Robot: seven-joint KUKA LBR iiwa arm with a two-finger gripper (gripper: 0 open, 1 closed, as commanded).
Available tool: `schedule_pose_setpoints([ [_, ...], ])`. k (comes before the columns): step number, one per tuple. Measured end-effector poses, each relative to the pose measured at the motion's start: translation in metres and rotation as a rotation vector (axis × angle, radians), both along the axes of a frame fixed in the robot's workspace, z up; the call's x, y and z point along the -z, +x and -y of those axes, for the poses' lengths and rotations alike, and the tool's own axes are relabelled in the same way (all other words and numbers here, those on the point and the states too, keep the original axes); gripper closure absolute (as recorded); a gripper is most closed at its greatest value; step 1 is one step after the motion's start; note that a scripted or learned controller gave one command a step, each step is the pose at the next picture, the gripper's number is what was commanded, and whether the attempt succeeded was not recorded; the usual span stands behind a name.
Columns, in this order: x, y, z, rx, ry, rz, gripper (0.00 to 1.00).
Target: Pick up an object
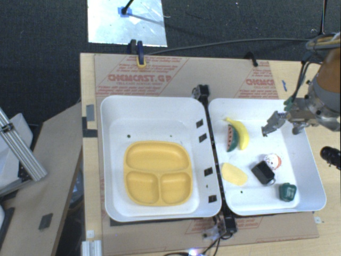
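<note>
The right bin (303, 159) holds several small objects. A yellow banana (241, 134) lies beside a watermelon slice (230, 139) at its upper left. A flat pale yellow piece (234, 174) sits near the divider. Toward the bin's front, a black block (262, 173) touches a white and red ball (273, 160). A green item (287, 192) rests in the front right corner. My gripper (285, 125) hangs open over the bin's upper right, right of the banana, with nothing between its fingers.
The left bin (114, 121) contains a yellow divided plate (158, 173). Black clips run down the wall between the bins (209, 153). A cable crosses the bench behind the bins. The arm's grey body (325, 95) stands at the right edge.
</note>
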State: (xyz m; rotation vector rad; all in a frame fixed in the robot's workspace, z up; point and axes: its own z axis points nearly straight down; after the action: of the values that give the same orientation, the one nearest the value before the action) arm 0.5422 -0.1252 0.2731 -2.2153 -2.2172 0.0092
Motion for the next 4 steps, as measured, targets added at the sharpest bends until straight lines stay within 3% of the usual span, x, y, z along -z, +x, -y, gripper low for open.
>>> schedule_pose_setpoints([
  [1, -0.006, 0.002, 0.000, -0.002, -0.002, 0.011, 0.00],
  [4, 0.125, 0.007, 0.007, 0.000, -0.001, 0.008, 0.00],
])
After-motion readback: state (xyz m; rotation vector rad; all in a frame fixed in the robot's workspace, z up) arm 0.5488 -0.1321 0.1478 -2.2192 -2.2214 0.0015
